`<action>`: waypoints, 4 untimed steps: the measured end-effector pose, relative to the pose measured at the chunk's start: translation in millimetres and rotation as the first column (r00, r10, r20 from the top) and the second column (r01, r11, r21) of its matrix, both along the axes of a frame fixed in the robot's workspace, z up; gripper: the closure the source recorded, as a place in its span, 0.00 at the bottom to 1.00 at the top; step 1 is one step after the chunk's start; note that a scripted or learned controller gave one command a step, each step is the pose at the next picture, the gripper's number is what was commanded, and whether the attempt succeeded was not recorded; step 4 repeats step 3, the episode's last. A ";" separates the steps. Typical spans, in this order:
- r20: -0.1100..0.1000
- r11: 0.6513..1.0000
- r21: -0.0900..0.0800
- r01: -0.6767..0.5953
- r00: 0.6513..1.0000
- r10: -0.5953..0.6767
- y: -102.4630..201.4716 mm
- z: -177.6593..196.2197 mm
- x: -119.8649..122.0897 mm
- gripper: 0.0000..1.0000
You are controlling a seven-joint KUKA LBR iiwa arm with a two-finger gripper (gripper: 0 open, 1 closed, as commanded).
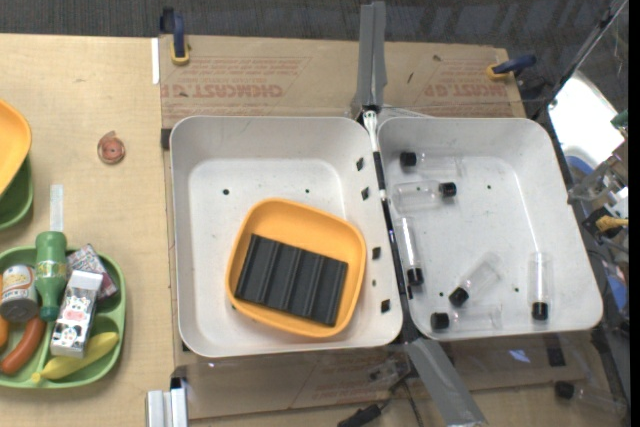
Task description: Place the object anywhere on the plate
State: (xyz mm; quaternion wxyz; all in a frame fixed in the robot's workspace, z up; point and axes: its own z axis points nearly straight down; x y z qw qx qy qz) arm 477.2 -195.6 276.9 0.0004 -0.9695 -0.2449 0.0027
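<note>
A yellow square plate (pixel 262 233) lies in the left white bin (pixel 200 165), toward its front. A black ridged rectangular object (pixel 292 279) rests flat on the plate, covering most of its middle. In the right white bin (pixel 560 215) lie several clear vials with black caps, among them one near the back (pixel 436 190), one at the right (pixel 538 287) and one at the front (pixel 466 287).
A green tray (pixel 105 347) with toy food and a green bottle (pixel 50 273) sits on the wooden table at the left. A yellow bowl (pixel 10 155) is at the left edge. Cardboard (pixel 300 80) lies under the bins, held by clamps (pixel 176 40).
</note>
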 end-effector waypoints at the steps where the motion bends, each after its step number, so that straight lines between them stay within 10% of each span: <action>1: 0.000 0.997 -0.001 0.082 0.997 -0.082 -26.2 26.4 0.4 0.00; 3: -0.001 0.980 0.001 0.200 0.980 -0.200 -26.3 -92.0 -0.8 0.00; 4: -0.001 0.980 0.001 0.200 0.980 -0.200 -26.3 -92.0 -0.8 0.00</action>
